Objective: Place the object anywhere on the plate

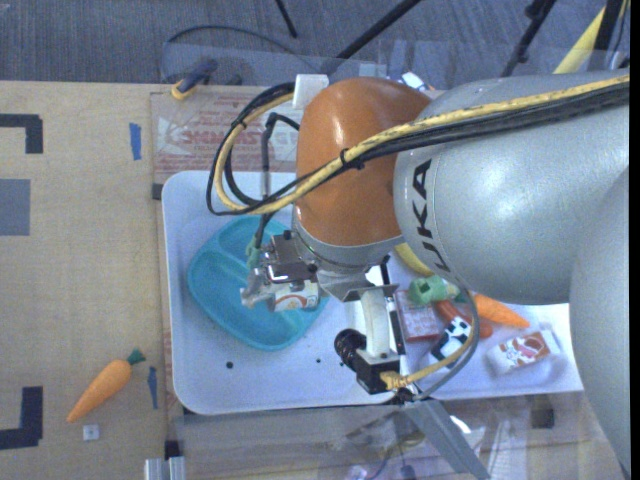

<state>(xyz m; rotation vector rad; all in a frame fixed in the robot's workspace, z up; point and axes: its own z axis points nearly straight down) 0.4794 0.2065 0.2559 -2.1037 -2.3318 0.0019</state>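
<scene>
White bin (200, 388) rests on tan bench (80, 268); grey carpet (120, 8) beyond.

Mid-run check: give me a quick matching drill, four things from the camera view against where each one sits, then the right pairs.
Things:
1. plate
2. toy carrot
3. claw
4. milk carton

Places:
A. on the wooden bench, outside the bin on the left
B. near the bin's right end, beside the arm
C. in the left half of the white bin
D. over the plate's right side

Pairs: 1-C, 2-A, 3-D, 4-B
</scene>
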